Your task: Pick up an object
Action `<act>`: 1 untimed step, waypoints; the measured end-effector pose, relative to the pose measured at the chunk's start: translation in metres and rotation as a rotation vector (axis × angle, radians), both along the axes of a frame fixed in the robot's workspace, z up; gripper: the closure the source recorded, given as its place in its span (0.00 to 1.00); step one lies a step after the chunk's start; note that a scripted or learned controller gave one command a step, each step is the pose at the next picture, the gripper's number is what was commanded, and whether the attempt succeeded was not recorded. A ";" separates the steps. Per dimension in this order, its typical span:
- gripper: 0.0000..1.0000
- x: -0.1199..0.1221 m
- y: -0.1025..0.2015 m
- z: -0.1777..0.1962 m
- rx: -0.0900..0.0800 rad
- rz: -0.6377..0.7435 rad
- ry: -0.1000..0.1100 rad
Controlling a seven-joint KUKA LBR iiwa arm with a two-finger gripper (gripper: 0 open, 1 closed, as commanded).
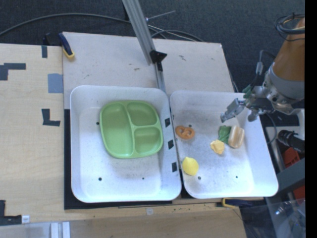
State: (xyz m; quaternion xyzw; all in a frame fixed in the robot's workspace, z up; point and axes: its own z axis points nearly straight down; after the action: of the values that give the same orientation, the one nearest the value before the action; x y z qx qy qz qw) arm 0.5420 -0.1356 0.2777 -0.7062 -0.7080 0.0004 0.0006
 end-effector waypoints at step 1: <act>0.00 0.000 0.000 0.000 0.000 0.000 0.000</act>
State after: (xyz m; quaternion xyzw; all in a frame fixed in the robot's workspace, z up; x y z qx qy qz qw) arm 0.5420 -0.1358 0.2777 -0.7064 -0.7079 0.0003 0.0004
